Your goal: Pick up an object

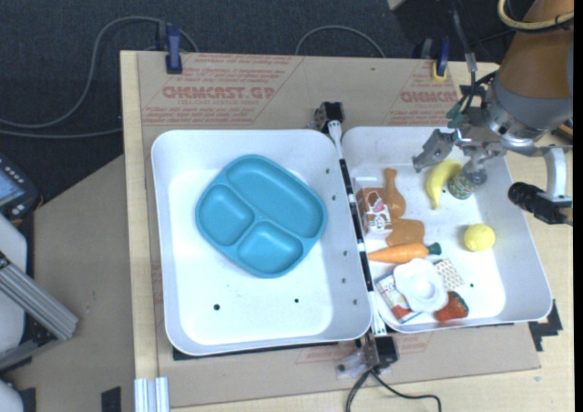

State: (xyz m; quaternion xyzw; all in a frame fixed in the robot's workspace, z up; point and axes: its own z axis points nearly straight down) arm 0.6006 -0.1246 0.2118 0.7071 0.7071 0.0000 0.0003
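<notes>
Hovering at the banana (pixel 441 180), the hand (pixel 466 175) could knock it aside; its grip state I cannot tell.

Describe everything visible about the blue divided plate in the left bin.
The blue divided plate is a rounded, light blue tray that looks like smooth plastic. Raised ridges split it into three compartments, with nothing in any of them. It lies flat and upright, turned at a slant, on the floor of the left bin, roughly centred and a little toward the far side. It touches just the bin floor, away from the walls.
</notes>
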